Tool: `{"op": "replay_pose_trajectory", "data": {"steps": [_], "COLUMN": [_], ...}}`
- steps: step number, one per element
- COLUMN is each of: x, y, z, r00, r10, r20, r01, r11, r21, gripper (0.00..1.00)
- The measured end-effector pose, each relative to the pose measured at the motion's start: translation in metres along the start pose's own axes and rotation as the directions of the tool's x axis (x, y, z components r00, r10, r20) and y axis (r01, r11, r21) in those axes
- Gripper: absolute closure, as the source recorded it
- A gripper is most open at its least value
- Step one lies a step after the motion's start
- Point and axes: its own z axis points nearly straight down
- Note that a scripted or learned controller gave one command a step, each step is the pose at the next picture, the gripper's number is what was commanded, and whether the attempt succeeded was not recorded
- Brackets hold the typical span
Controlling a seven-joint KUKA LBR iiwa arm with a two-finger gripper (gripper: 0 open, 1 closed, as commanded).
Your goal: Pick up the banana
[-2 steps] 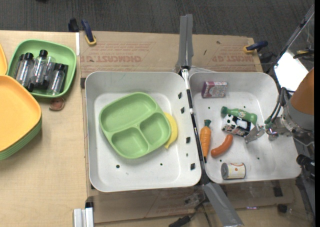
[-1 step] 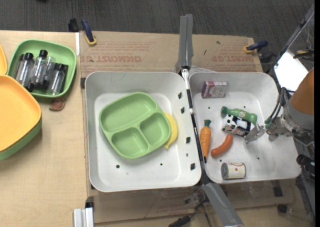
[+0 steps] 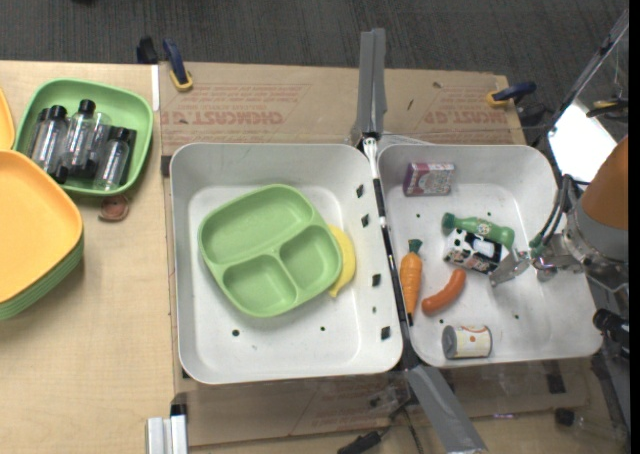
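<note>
Overhead slanted view of the bench. The left shallow white bin [image 3: 190, 272] holds a light green three-compartment plastic plate [image 3: 268, 250]. The yellow banana [image 3: 345, 260], the object to be picked, lies in this bin just beside the plate's right edge, touching or partly tucked under its rim; only a curved strip of it is visible.

The right shallow white bin [image 3: 520, 157] holds several items:
- a small pink-and-purple carton [image 3: 429, 178] near the far wall;
- a green bottle-shaped toy [image 3: 480, 230] lying on its side at mid-bin;
- a black-and-white toy [image 3: 472, 252] just beside and below the bottle;
- an orange toy carrot with a green top [image 3: 411, 280] near the bin's left wall;
- an orange-red sausage-shaped toy [image 3: 444, 291] next to the carrot;
- a small silver can [image 3: 466, 342] lying on its side near the front wall.

The grey arm enters from the right, and its two-finger gripper [image 3: 512, 268] sits low in the right bin, beside the black-and-white toy and well apart from the banana. Whether the metal fingers are apart or together cannot be told at this angle, and nothing is visibly between them.

On the wooden bench to the left stand a small green tray of dark-capped clear bottles [image 3: 85, 134] and a stack of orange plates [image 3: 35, 232]. Brown cardboard [image 3: 270, 107] lies behind the bins.
</note>
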Motion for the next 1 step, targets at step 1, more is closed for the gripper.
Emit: {"op": "replay_pose_trajectory", "data": {"steps": [1], "x": [0.0000], "y": [0.0000], "z": [0.0000], "r00": [1.000], "r10": [0.000], "r20": [0.000], "r01": [0.000], "r11": [1.000], "r21": [0.000], "gripper": [0.00]}}
